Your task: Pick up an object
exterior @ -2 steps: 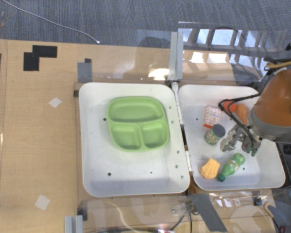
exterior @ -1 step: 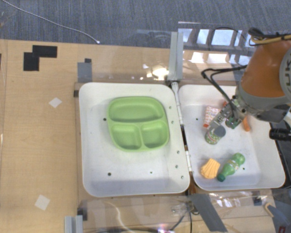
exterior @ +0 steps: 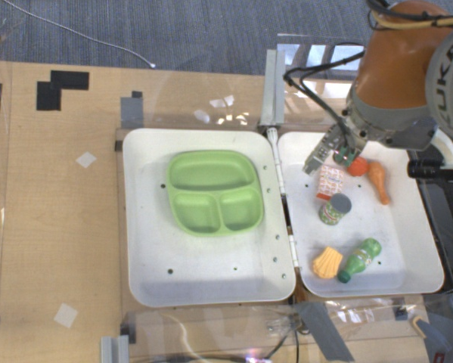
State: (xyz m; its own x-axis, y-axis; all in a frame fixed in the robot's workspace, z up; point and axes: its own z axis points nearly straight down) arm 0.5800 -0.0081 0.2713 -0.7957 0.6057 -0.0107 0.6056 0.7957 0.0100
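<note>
My gripper point(exterior: 330, 159) hangs over the upper part of the right bin point(exterior: 419, 278), open, its two fingers apart with nothing between them. Just below the fingertips lies a red and white box point(exterior: 330, 180). A small can with a grey lid point(exterior: 334, 209) stands beneath the box. To the right of the gripper lie a red tomato point(exterior: 358, 167) and an orange carrot point(exterior: 378, 182). Near the bin's front edge sit a yellow corn piece point(exterior: 327, 262) and a green bottle point(exterior: 360, 259) on its side.
The left bin point(exterior: 147, 278) bears a green three-compartment plate point(exterior: 214, 192) in its middle. A raised divider point(exterior: 283, 203) separates the two bins. The orange-banded arm point(exterior: 400, 59) looms over the right bin's back right corner.
</note>
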